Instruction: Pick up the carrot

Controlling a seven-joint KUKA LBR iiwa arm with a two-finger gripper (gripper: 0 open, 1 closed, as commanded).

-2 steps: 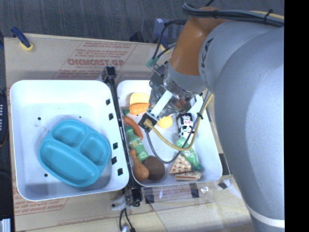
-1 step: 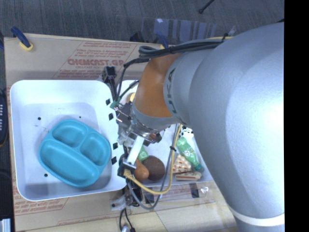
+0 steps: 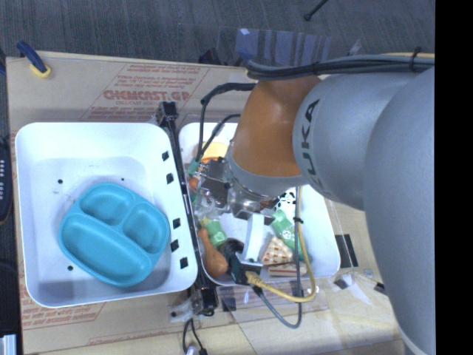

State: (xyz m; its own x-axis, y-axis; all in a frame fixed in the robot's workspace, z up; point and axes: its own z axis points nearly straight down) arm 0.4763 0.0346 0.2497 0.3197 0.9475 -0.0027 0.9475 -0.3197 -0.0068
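We see the carrot (image 3: 213, 256) in the right bin's (image 3: 322, 220) lower-left corner, against the wall, with a green piece (image 3: 216, 234) touching it. The gripper (image 3: 235, 211) hovers close by; we can't tell if it's released or clenched. Risk: it clips the wall or grabs the green piece instead.

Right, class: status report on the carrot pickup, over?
Tool down over the right bin. Carrot lying at that bin's near-left corner. Green item right beside it, more clutter close by.
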